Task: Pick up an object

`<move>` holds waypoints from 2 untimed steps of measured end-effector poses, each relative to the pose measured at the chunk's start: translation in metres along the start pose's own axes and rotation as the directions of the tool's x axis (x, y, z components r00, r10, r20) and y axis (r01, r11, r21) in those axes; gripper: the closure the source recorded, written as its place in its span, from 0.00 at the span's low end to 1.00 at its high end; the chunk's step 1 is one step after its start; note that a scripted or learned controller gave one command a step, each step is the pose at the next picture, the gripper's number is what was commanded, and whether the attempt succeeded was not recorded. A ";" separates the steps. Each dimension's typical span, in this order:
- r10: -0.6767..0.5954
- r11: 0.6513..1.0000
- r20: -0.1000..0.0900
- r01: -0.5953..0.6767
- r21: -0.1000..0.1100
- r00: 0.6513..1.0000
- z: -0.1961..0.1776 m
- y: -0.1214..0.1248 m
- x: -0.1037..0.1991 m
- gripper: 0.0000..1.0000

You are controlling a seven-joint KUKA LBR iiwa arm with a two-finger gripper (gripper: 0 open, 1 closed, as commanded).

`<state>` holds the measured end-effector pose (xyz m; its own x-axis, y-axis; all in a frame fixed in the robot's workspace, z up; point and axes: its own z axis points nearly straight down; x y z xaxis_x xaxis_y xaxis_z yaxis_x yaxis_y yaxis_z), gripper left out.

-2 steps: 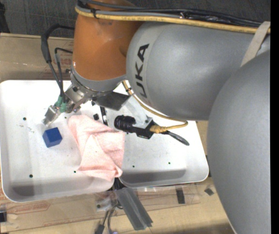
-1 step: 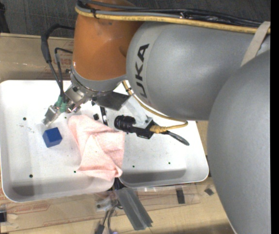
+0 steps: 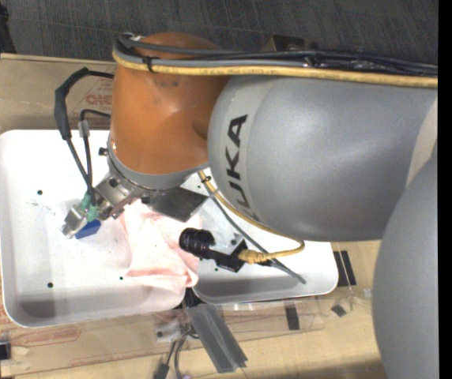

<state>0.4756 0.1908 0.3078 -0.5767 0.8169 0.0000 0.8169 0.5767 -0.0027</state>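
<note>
Left of the frame's centre, your gripper [image 3: 78, 221] hung low over the floor of the left bin [image 3: 20, 212], its tip touching or just above a small blue object [image 3: 89, 229]. You could not tell how the tool was set. Just right of it, a white cloth with pink stains [image 3: 156, 255] lay crumpled against the bin's lower right corner. Your grey and orange arm [image 3: 273, 140] covered most of the right bin [image 3: 313, 283].
</note>
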 end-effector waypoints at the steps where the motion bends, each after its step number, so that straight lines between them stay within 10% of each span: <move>1: -0.009 1.000 0.000 0.009 0.002 1.000 -0.009 0.001 0.001 1.00; 2: 0.198 0.980 0.001 -0.198 -0.004 0.980 -0.136 0.012 -0.057 1.00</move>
<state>0.5183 0.1517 0.4434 -0.4032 0.9151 -0.0011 0.9151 0.4033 0.0015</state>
